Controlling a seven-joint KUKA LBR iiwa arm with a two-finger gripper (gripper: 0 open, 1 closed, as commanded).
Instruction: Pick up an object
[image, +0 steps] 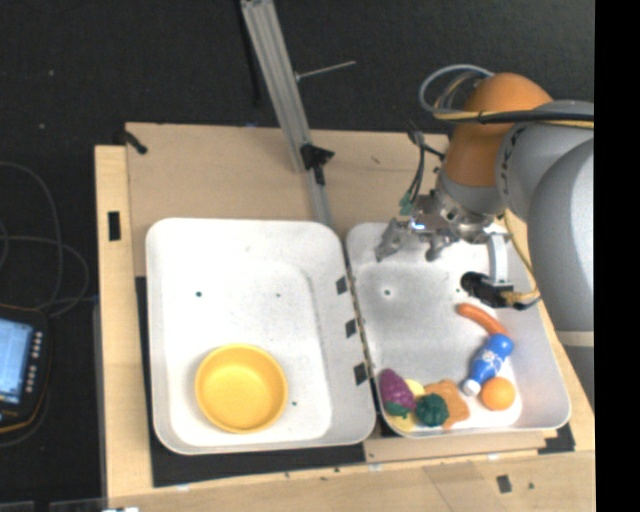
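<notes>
Tool (410, 238) fingers apart, holding nothing, above right bin (420, 300) far rim, toys (440, 395) clustered near edge

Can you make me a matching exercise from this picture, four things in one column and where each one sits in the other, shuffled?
Things:
1. yellow bowl
2. orange ball
3. gripper
4. purple toy

Places:
A. far edge of the right bin
B. near part of the left bin
C. near right corner of the right bin
D. near left corner of the right bin, by the divider

Pairs: 1-B, 2-C, 3-A, 4-D
</notes>
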